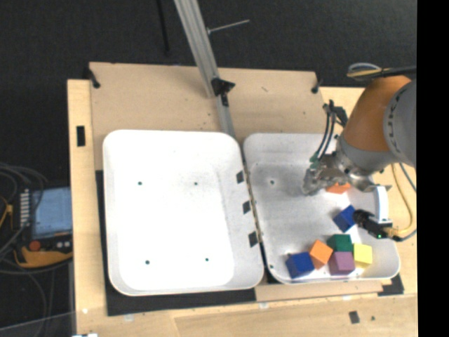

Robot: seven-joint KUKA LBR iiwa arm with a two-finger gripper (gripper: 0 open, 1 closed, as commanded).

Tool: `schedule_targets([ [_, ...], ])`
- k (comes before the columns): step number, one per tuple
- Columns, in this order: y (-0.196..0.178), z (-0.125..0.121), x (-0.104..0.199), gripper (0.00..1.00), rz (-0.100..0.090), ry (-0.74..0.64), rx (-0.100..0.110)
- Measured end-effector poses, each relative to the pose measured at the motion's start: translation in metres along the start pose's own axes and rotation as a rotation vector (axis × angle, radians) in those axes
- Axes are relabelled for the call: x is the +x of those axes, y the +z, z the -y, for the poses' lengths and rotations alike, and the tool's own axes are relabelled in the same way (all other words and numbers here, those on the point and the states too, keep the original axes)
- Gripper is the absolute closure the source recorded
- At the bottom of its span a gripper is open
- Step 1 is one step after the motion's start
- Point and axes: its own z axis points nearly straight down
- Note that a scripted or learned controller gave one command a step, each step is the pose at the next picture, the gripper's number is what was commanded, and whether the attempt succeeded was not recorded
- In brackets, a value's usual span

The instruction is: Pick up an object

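The gripper (pixel 317 181) hangs low over the right bin (pixel 280 202), near its right edge; whether it is open or shut I cannot tell, and nothing visibly sits in it. An orange piece (pixel 339 187) peeks out just beside it, partly hidden under the wrist. Further toward the bin's near right corner lie 1 blue block (pixel 344 218) alone, then a cluster of 5: blue (pixel 299 264), orange (pixel 321 252), green (pixel 342 242), purple (pixel 342 262) and yellow (pixel 363 254), touching one another. The lone blue block looks the easiest pick: centre over it, descend straight, close across its flat sides. The left bin (pixel 175 209) lies beyond.
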Motion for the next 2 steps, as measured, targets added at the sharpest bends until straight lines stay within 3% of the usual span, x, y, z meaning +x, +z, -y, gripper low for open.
schedule_targets([
  [2,-0.104,0.005,-0.017,1.0,0.003,-0.004,-0.003],
])
